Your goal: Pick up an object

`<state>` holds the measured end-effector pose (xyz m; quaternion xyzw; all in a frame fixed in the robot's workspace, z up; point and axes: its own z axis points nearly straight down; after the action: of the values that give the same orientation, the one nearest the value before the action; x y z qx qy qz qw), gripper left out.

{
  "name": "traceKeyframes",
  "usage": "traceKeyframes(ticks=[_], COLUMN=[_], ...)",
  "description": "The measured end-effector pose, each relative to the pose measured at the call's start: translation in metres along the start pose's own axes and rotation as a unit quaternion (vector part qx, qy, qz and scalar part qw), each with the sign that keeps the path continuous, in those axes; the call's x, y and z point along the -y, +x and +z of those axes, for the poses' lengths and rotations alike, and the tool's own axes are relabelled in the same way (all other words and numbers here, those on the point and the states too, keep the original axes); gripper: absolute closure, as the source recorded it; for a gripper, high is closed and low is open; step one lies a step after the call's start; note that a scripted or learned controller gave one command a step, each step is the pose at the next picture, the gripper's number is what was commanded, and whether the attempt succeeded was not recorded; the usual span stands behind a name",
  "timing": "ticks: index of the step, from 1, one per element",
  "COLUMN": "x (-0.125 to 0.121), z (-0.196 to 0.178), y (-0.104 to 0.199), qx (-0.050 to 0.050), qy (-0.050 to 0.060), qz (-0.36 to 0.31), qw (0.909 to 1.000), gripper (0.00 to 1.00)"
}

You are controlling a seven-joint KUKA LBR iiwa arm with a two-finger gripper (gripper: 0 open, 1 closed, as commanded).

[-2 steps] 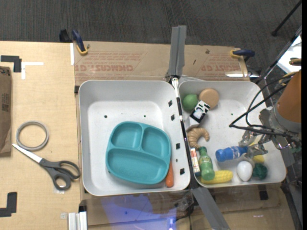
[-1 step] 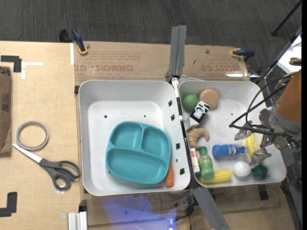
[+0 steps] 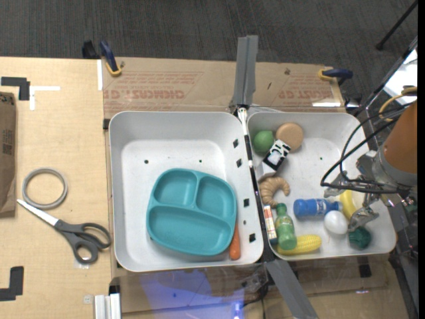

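while dark carpet lies beyond, the pale wood bench [image 3: 60,111] bears a cardboard sheet [image 3: 172,85], two white bins [image 3: 126,151], scissors [image 3: 66,230] and a tape roll [image 3: 44,187]. at the right bin's near right corner, the gripper [image 3: 362,219] hangs fingers spread, pinching nothing, over a dark green object [image 3: 359,238].

Worktop [image 3: 60,178]: light wood surface. Two white bins sit on it side by side, touching: left bin [image 3: 126,191], right bin [image 3: 319,121]. Brown cardboard sheet [image 3: 172,88] lies behind the bins, clamped at both ends. Left of the bins: tape roll [image 3: 44,187], with scissors [image 3: 70,231] just beside it. Brown bag [image 3: 6,151] at left edge.
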<state>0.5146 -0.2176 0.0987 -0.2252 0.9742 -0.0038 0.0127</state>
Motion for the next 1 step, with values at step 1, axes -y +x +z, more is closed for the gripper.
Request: traceKeyframes(ticks=[1], x=[0.0067], z=[0.0066], y=[-0.0085], qx=[-0.009], qy=[-0.006], qz=[-0.034], qw=[0.9993], gripper=[0.00])
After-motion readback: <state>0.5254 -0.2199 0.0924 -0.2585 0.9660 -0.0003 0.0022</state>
